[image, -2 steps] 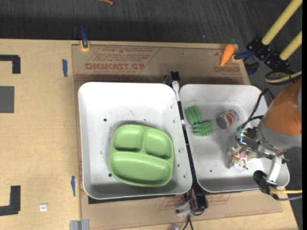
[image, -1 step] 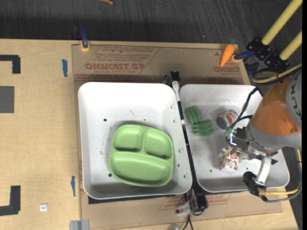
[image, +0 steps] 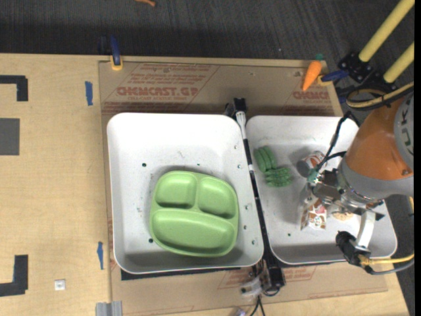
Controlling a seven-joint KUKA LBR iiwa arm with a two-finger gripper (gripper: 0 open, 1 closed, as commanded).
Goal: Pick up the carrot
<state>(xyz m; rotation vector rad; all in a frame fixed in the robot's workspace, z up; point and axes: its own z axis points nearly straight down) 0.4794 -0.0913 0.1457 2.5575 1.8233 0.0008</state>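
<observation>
Gripper low in right bin; grip state unclear.
Carrot lies well beyond it: light, stiff, smooth; take its thick middle.

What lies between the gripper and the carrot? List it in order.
In the camera view, from the gripper toward the carrot: a small red-and-white item, bare floor of the right bin, its far rim, then cardboard.

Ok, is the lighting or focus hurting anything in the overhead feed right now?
Camera view: lighting is even and soft; the white bins show mild glare but no washout. The green tray is sharp; small items under the gripper look cluttered, hard to resolve.
</observation>
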